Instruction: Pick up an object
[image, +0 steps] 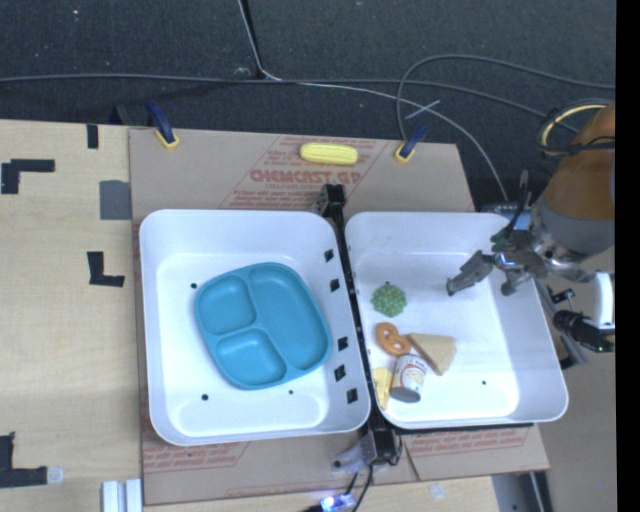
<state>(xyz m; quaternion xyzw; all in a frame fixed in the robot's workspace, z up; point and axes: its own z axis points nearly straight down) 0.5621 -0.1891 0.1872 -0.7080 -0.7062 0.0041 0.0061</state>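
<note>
writing: red "CHEMCAST GP" on the cardboard sheet (290, 175) | jaws (483, 280): spread apart, holding nothing, over right bin (520, 395) | objects: green ball (389, 298), pretzel (392, 339), wedge (433, 350), can (408, 376) clustered bin's left | nearby: blue tray (262, 323) in left bin (170, 400), yellow banana (328, 153) on surface

Right bin (520, 395) contents, grouped near its left wall: green broccoli piece (389, 298), orange pretzel (392, 339), tan wedge (434, 351), small can (408, 377) lying tilted.
</note>
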